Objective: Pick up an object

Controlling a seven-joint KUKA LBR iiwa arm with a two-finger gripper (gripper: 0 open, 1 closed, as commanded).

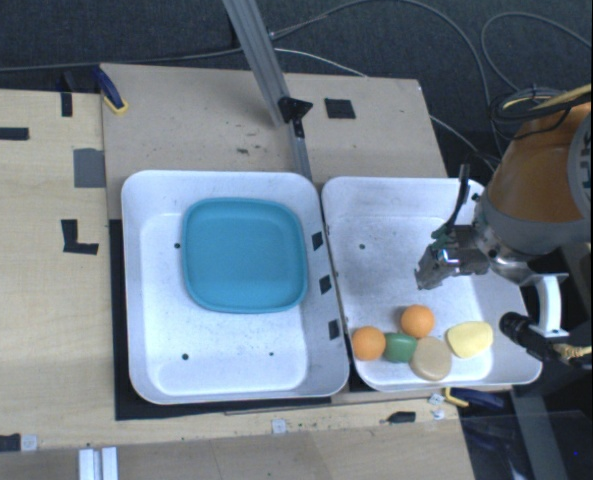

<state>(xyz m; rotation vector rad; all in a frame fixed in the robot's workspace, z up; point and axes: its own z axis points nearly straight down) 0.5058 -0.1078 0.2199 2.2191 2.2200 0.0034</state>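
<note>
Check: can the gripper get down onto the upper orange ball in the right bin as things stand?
Probably yes. The gripper hangs in the right bin just above the orange ball, with nothing between them. The green piece and tan piece crowd its lower side, though.

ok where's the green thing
In the right bin, at its near edge, the green thing sits between two orange balls and a tan piece.
</note>
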